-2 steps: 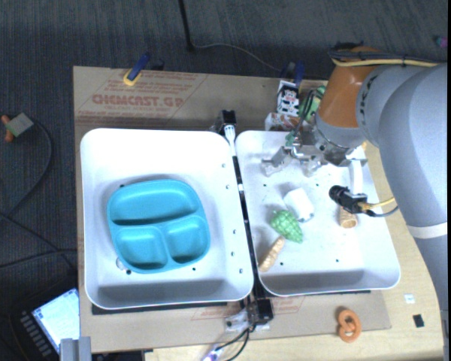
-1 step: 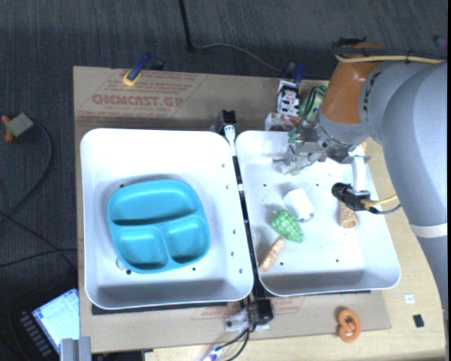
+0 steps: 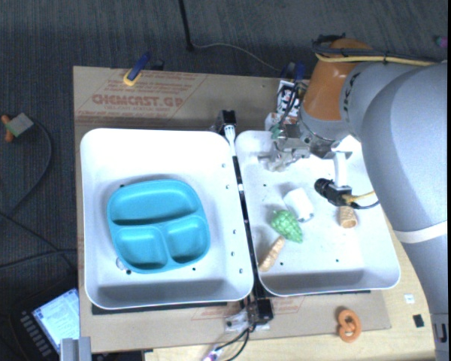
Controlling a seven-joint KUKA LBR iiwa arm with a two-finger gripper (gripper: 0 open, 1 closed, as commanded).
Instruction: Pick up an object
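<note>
Dark grey carpet (image 3: 45, 21) lies all around a brown tabletop (image 3: 173, 100). On the tabletop sit 2 white bins side by side, the left bin (image 3: 98, 156) and the right bin (image 3: 376, 269). 1 grey arm (image 3: 406, 141) comes in from the right and bends down over the far end of the right bin. Its fingers (image 3: 280, 156) hang low near that bin's far left corner, close to the wall between the 2 bins. From up here I cannot tell if they are spread or pressed together.

I think the job is at the reaching step. All 4 small things lie on the floor of the right bin, so nothing looks picked up. The white roll (image 3: 297, 201) is nearest the fingers, near the middle of the bin. The green bumpy toy (image 3: 287, 226) lies just beside it. The tan stick (image 3: 271, 253) lies just past the green toy, by the left wall. The tan stub (image 3: 348, 217) lies apart, toward the right.

Next, I think the fingers must move over 1 thing, go down around it and squeeze. The white roll is closest, but the green toy could get bumped.

Counting: 2 bins, 1 blue plate (image 3: 158, 224) with 3 wells in the left bin, 1 white roll, 1 green toy, 1 tan stick, 1 tan stub, and 1 orange ring (image 3: 349, 323) on the tabletop outside the bins.
</note>
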